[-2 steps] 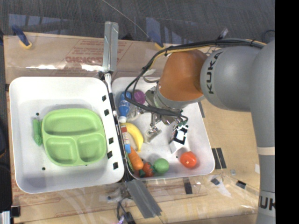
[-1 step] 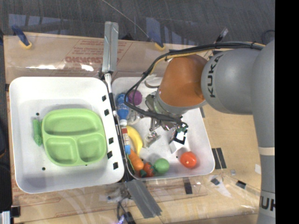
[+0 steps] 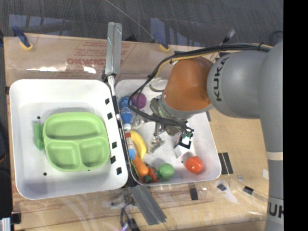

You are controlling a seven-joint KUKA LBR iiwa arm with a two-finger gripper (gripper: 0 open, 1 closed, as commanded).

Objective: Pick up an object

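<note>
The gripper [image 3: 157,141] hangs low inside the right bin [image 3: 211,150], below the arm's orange band [image 3: 188,84]; whether it is open or closed cannot be told from this slanted view, and nothing is visibly caught in it. Just to its left lies a yellow banana [image 3: 139,144], apart from it. Below and to the left sits an orange carrot-like piece [image 3: 140,168], and below it a green ball [image 3: 166,171]. An orange-red tomato [image 3: 194,164] rests to its lower right. Above and to its left are a purple ball [image 3: 139,100] and a blue object [image 3: 126,113]. Far to the left, the other bin [image 3: 19,129] holds a green divided tray [image 3: 75,140].
</note>
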